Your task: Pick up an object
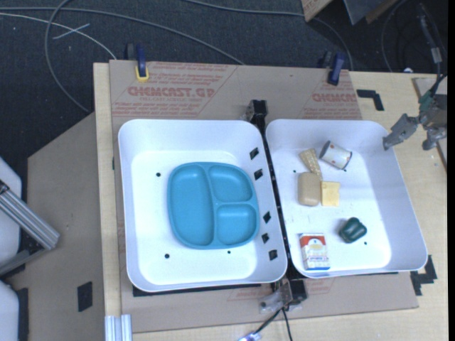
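While our gripper (416,128) hangs beyond the right bin (398,190), fingers spread and holding nothing, we see loose objects (318,189) lying within that bin, reachable from above.

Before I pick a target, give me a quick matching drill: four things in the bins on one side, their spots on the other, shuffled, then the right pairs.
Things:
1. blue tray
2. green object
3. small carton
4. silver can

Places:
A. right bin, near edge, beside the divider
B. left bin, middle
C. right bin, far part
D. right bin, near right part

Pairs: 1-B, 2-D, 3-A, 4-C
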### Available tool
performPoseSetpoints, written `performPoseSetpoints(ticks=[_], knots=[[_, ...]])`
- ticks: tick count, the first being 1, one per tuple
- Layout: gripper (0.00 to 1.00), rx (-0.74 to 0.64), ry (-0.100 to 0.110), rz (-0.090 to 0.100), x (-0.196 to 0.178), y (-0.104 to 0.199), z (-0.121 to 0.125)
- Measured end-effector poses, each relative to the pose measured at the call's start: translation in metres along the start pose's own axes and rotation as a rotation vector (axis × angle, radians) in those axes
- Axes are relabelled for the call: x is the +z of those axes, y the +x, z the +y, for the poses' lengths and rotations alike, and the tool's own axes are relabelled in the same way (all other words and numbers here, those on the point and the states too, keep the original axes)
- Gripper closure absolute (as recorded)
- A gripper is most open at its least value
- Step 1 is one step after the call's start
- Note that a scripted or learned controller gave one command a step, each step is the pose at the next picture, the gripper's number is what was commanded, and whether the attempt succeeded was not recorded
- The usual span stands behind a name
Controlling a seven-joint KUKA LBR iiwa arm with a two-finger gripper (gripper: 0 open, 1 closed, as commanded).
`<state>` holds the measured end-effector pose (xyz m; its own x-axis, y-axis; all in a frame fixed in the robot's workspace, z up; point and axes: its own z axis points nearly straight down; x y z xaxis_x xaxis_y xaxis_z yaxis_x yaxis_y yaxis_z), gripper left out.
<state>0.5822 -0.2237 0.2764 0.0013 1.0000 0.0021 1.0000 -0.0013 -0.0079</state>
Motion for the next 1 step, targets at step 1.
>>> performPoseSetpoints(ticks=[1], knots=[[0.0, -0.002, -0.008, -0.002, -0.004, 0.0002, 0.0016]])
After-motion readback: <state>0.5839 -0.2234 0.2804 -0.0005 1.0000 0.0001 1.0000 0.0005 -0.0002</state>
